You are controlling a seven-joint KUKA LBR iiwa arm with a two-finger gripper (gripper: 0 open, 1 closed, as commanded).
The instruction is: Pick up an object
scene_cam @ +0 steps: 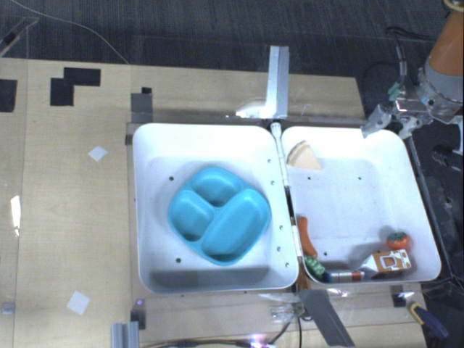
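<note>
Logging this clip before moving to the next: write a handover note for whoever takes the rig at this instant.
Gripper: over the right bin's far right corner, holding nothing; finger state unclear.
Left bin: blue divided plate.
Right bin: tan wedge at far left; orange carrot-like piece, green item, marker-like stick, small box and tomato-like toy along the near edge.
Done: nothing picked.
Left: descend, grasp, lift one object.

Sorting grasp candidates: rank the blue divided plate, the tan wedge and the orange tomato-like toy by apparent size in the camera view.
1. Blue three-compartment plastic plate, by far largest.
2. Tan wedge-shaped piece.
3. Small round orange tomato-like toy with green top, slightly smaller than the wedge; it is a close call.
</note>
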